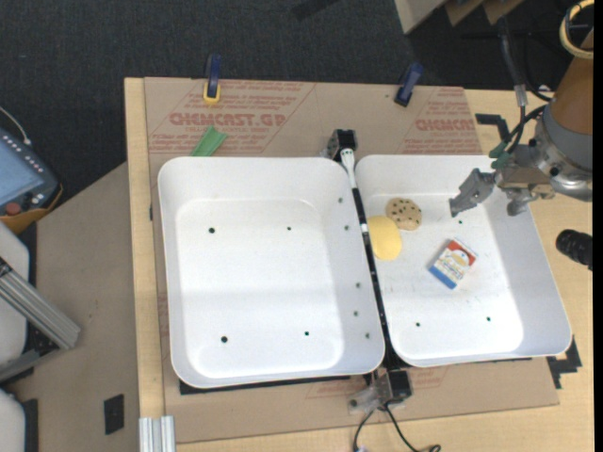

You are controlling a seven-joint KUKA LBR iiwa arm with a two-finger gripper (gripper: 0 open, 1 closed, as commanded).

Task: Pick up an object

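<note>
The arm is cut off by the right edge. The print on the small box cannot be read. Whether anything is held by the gripper cannot be told.

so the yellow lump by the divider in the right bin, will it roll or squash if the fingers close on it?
The yellow lump looks rounded and smooth, so it may roll or slip out of a pinch. It touches the right bin wall beside the cookie, so one finger probably has little room. Stiffness can't be judged from here.
</note>
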